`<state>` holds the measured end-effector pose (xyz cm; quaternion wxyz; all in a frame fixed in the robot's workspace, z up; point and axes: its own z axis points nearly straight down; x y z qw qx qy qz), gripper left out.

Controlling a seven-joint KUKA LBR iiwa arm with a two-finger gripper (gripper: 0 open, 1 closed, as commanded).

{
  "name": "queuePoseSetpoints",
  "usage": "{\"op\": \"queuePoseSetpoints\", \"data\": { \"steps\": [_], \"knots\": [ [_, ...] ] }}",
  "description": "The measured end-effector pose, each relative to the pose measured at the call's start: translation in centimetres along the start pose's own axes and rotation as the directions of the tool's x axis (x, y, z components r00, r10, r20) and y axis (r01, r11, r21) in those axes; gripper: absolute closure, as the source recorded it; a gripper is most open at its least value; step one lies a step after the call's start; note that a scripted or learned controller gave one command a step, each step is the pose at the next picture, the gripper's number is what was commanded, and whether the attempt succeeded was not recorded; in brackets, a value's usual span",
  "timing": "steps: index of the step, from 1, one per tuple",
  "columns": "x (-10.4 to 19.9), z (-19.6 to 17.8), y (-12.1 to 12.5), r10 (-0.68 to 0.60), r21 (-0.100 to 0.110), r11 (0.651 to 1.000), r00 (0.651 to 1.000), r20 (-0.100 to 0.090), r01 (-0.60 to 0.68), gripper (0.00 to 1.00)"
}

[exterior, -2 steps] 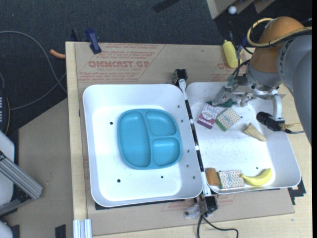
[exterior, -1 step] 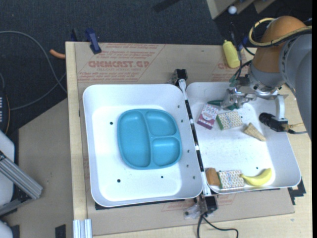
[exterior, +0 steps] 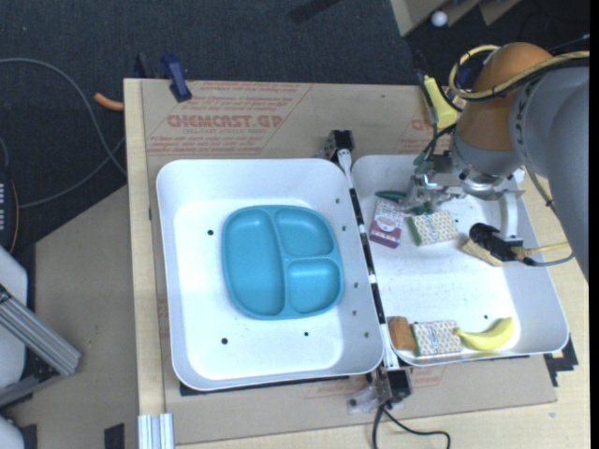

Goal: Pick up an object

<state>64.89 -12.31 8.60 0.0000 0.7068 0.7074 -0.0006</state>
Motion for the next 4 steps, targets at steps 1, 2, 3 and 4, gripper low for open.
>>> {"op": "queuePoseSetpoints", "data": {
  "steps": [1, 2, 3, 4],
  "knots": [
    [-0.3, 0.1, -5.4, 0.002, -0.002, 1.000, 1.000, -0.001, -0.002, 1.00],
    [-0.3, -0.9, -5.4, 0.003, -0.003, 1.000, 1.000, -0.001, -0.003, 1.00],
    [-0.3, -1.9, -5.3, 0.003, -0.005, 1.000, 1.000, -0.001, -0.003, 1.00],
    [-1.0, -11.4, -8.8, 0.002, -0.003, 1.000, 1.000, 0.000, -0.002, 1.00]
  ]
}}
